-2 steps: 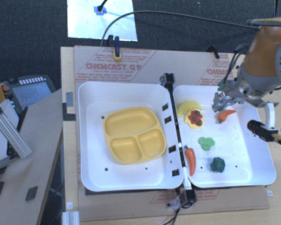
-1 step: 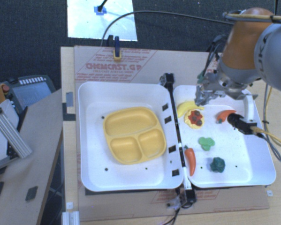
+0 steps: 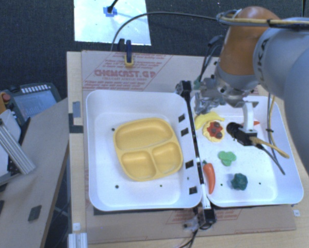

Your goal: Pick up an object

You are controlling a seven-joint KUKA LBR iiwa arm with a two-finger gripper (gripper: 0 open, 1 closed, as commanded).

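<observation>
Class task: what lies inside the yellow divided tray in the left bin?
The yellow tray shows three bare compartments, nothing in them. What lies beneath it on the left bin floor is covered.

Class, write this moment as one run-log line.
gripper: above right bin, far-left corner | carrot: lying in bin | yellow tray: left bin

Robotics lab: teach pendant [image 3: 34,101] beside bench, aluminium extrusion [image 3: 10,143], cabling, white bins [image 3: 100,154] on cardboard sheet [image 3: 144,71].

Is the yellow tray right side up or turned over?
Right side up: the yellow tray shows three hollow compartments facing upward.
</observation>
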